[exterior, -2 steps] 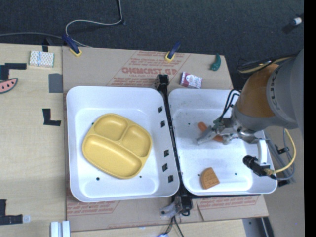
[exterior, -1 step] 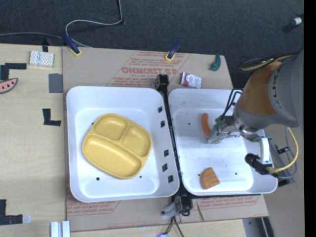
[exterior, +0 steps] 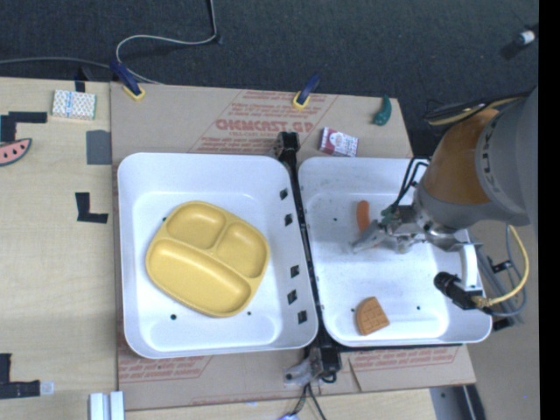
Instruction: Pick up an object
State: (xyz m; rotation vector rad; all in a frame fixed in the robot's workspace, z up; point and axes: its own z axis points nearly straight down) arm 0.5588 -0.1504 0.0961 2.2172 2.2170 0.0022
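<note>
A bulky grey arm (exterior: 512,160) with an orange band (exterior: 457,163), thin black cables and a metallic gripper (exterior: 366,241)

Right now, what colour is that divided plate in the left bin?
Yellow. The divided plate shows plainly in the camera view, lying in the left bin.

A small orange piece (exterior: 362,214) (upright in view) and a tan wedge (exterior: 371,316) lie well apart.

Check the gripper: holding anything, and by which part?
Nothing held. The gripper sits in the right bin just below the orange piece, nothing between its fingers.
</note>
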